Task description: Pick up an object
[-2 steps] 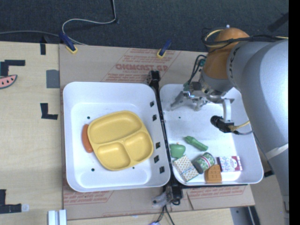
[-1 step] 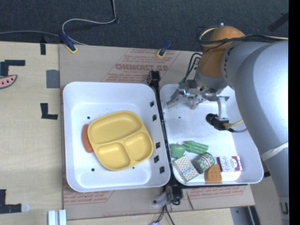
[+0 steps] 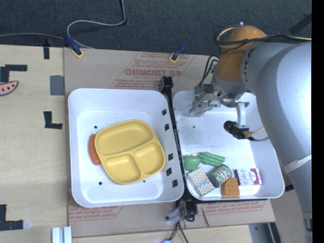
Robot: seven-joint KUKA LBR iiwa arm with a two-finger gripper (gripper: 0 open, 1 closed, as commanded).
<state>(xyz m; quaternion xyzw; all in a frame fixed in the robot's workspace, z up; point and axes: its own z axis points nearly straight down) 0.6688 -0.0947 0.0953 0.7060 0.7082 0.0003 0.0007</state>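
My gripper point(image 3: 198, 105) hangs over the far left part of the right bin point(image 3: 212, 128), above bare white floor, with nothing seen in it. The grey arm with its orange band point(image 3: 238, 49) comes in from the right. At the bin's near end, well apart from the gripper, lie a green toy vegetable point(image 3: 204, 160), a green can point(image 3: 220, 175), a pale checked packet point(image 3: 200, 181), an orange biscuit-like piece point(image 3: 230, 188) and a small white and red carton point(image 3: 248, 176).
The left bin point(image 3: 83, 110) holds a yellow divided plate point(image 3: 129, 151) with an orange sausage-shaped item point(image 3: 93, 150) tucked under its left edge. A black clip strip point(image 3: 169, 120) runs between the bins. A black cable end point(image 3: 235, 129) hangs beside the arm.
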